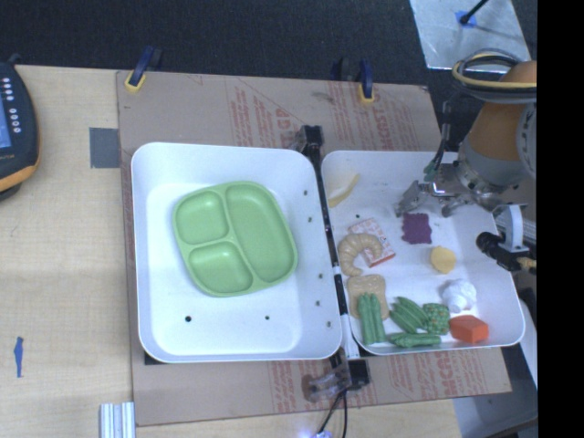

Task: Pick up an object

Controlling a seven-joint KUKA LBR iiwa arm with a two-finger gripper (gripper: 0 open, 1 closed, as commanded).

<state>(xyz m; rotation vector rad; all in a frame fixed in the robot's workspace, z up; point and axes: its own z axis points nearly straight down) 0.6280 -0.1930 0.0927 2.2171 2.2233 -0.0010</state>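
Found crowded along the lower right of the frame, in the right bin [383,158]: orange block [469,328], green bean pods [401,322], white piece [459,293]. Noted further up: yellow piece [443,259] and croissant-shaped piece [359,247], well apart from each other. Located the likeliest target, the purple piece [417,228], at mid-right of the frame, just below the claw [431,199]. Observed the claw spread wide, with nothing held in it. Could not tell its height above the bin floor.

Judged as risks:
- Closing off-centre, with the purple piece lying to the claw's lower left; expected to nudge it aside rather than grip it.
- Closing too high; expected to shut on air above a low, flat piece.
- Descending too far; expected to jam against the bin floor.

Judged the left bin [146,245] and green tray [235,237] well clear of any sweep.
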